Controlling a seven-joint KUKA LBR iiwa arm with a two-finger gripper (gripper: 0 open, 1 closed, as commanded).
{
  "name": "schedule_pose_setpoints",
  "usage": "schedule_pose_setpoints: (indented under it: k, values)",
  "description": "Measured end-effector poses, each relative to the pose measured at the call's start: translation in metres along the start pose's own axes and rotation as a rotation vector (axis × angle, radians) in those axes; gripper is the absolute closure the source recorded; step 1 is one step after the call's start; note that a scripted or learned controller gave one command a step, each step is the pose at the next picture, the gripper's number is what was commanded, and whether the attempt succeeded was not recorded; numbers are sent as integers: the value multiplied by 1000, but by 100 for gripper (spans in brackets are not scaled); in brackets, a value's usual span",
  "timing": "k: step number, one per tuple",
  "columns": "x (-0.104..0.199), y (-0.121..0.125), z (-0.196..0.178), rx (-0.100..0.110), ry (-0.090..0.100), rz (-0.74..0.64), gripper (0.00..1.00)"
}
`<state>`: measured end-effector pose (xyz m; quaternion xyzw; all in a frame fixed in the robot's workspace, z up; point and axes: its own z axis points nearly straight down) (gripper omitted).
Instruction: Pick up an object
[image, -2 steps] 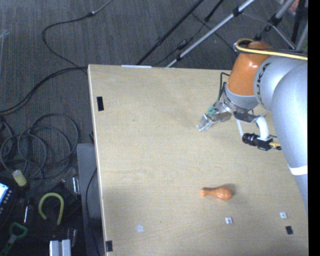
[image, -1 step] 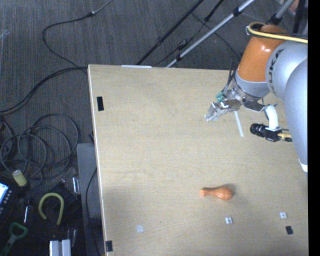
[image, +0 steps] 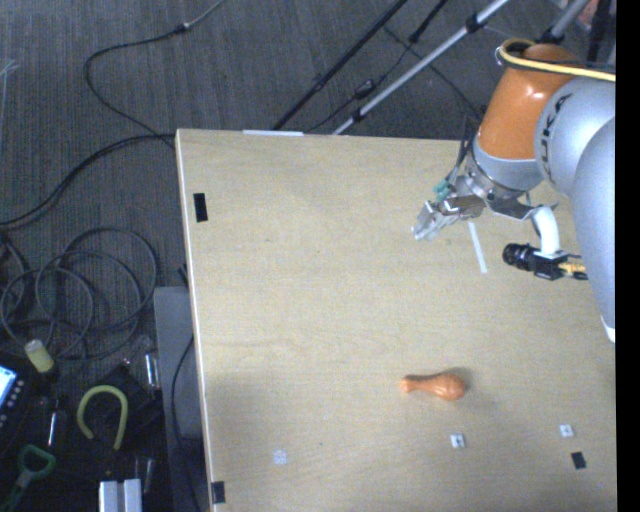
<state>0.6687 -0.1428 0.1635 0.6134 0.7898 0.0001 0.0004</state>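
Lettering on the arm's grey casing (image: 553, 140) is unreadable; hand (image: 428, 226) state unclear, orange object (image: 436, 385) well apart.

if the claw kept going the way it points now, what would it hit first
The claw points down and toward the view's left, so it would likely meet the bare tan bench top first. The orange pear-shaped object lies off that line, though depth is unclear.

pale wooden bench top (image: 300, 300), orange pear-shaped object (image: 436, 385) lying on its side near the front, thin white stick (image: 477, 248) farther back, small dark markers (image: 200, 207) near the edges
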Motion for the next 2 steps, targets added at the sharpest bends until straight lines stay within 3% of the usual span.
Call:
schedule_pose_setpoints:
  k: [1, 2]
  values:
    - [0, 0, -9, -1, 0, 0, 100]
    - [-12, -3, -16, 1, -2, -209, 100]
